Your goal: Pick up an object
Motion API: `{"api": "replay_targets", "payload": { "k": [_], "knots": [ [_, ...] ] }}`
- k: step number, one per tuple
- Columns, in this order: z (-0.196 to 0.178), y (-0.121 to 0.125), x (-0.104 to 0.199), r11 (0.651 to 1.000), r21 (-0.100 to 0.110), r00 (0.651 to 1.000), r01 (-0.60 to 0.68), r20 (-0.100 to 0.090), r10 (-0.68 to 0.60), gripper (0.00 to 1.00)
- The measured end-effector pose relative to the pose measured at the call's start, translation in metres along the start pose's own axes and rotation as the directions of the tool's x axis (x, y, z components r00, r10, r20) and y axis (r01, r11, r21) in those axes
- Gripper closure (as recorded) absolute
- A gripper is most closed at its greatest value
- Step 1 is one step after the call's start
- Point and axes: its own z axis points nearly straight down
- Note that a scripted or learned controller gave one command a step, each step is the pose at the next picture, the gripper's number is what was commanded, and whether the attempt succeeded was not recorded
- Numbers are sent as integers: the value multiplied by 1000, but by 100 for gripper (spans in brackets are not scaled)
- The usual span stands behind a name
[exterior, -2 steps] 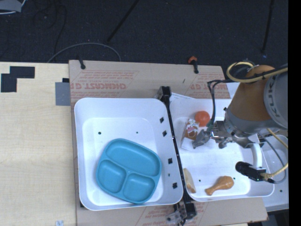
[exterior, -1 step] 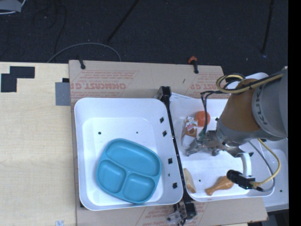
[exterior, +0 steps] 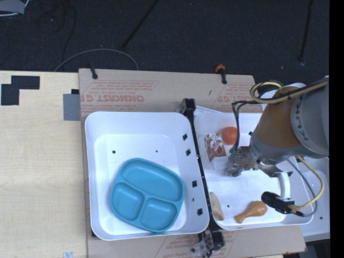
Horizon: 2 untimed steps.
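Note:
My gripper (exterior: 234,164) hangs low over the right bin (exterior: 243,222), near its middle, with the grey and orange arm reaching in from the right. Just left of it lies a small red-and-white printed packet (exterior: 215,145), and an orange-red ball (exterior: 230,135) sits behind the packet, close to the gripper. A tan drumstick-shaped toy (exterior: 251,211) lies at the bin's front. A pale beige piece (exterior: 216,205) rests against the bin's front-left wall. I see nothing between the fingers.
The left bin (exterior: 102,138) holds a blue three-compartment plate (exterior: 146,194). A black divider (exterior: 193,155) runs between the bins. Cardboard lies under both bins, and the wooden bench stretches to the left.

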Motion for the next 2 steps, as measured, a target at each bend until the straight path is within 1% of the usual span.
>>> {"api": "replay_targets", "payload": {
  "k": [1, 2],
  "knots": [
    [-56, 8, 5, 1000, -7, 1000, 7, 2, -7, 100],
    [-115, 6, -5, 1000, -11, 1000, 6, 3, -6, 100]
  ]
}}
